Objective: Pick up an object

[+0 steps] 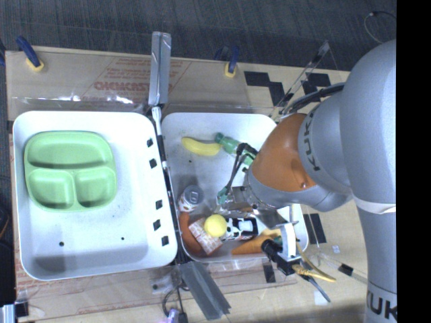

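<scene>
The jaws (232, 197) hang low in the right bin (202, 123), just below the orange wrist band (286, 160); whether they are open or closed I cannot tell, since the dark parts under the wrist blur together, and nothing can be seen held between them; the pick looks not yet made. Just beside them, toward the bin's near edge, lies a cluster of candidates: a yellow ball (215, 225), a black-and-white toy (237, 229) touching it on the right, a small printed box (204, 237) on the ball's left, an orange piece (254, 243) near the front wall, and a can (192, 196) standing just left of the jaws. Farther back in the same bin, well apart from the cluster, rest a banana (201, 147) and a green bottle (232, 143). The left bin (87, 247) holds a green tray (69, 169). Both bins sit on the surface (101, 79). My judgement: the arm is at the approach or descent stage, nearest the ball and the toy; closing, lifting and clearing the bin all remain.
</scene>
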Robot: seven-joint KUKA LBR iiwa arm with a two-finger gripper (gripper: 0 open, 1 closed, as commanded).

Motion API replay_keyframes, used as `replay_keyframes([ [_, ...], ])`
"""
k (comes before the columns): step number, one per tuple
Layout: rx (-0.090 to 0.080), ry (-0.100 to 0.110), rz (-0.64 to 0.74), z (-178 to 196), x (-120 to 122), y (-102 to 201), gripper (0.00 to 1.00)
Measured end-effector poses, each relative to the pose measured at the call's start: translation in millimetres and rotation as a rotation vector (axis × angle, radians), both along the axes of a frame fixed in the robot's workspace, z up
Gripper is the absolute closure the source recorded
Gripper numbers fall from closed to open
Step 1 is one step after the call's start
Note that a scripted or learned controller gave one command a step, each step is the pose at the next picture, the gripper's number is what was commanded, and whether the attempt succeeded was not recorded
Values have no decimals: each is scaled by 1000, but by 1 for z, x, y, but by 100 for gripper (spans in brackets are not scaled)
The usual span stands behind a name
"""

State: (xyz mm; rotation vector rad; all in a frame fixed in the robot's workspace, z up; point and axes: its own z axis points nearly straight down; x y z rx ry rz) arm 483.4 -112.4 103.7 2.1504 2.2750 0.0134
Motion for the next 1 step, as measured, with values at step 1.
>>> replay_keyframes([
  [1, 1, 16, 72, 115, 37, 48, 100],
])
